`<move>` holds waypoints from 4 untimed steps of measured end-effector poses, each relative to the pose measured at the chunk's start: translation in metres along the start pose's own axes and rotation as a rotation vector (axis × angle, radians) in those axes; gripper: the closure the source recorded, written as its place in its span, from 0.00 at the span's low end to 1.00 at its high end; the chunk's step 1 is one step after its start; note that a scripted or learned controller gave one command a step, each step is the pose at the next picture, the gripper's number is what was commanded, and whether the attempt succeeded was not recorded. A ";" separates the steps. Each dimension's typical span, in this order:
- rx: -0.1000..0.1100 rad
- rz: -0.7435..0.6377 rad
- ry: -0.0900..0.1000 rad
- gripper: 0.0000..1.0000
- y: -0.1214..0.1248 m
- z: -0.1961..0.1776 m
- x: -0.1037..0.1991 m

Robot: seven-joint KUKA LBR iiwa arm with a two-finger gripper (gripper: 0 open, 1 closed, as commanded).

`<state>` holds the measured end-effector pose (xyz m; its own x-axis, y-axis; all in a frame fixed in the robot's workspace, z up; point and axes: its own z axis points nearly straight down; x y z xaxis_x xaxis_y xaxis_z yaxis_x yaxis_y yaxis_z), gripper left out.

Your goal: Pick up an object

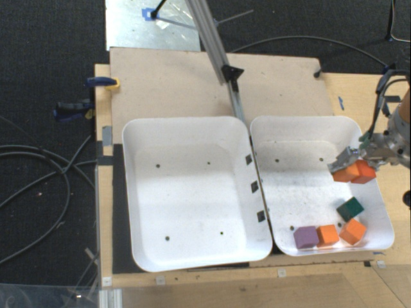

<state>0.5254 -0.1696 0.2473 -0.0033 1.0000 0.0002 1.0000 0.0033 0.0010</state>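
1. A pale wooden surface (192, 82) is set on dark carpet, with black cables trailing beyond it on the side away from the arm. It carries two shallow white bins side by side; a metal pole crosses the surface and ends above the seam between them.

2. The right bin (302, 146), taken as the landmark, holds all the blocks. An orange block (358, 171) is seen against its arm-side wall. A dark green block (350, 208) lies nearer the bin's front, and a purple block (306, 237) and two more orange blocks (328, 235) (352, 231) are lined along its front wall.

3. The blocks are judged to be small, light and rigid, with flat faces that may be a little slick. Hold is best taken across two opposite flat faces, not across corners. The trio at the front wall touch or nearly touch, so little room is left there for fingers.

4. The hand (350, 162) is seen over the bin's arm-side wall, low and directly upon the first orange block. A grey finger (340, 160) overlaps the block's upper edge. Whether the hand is open or clamped on the block cannot be told.
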 end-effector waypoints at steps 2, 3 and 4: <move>0.007 -0.009 0.005 1.00 -0.012 0.059 0.093; -0.002 -0.010 0.003 1.00 0.020 0.057 0.169; 0.003 -0.009 0.003 1.00 0.011 0.058 0.230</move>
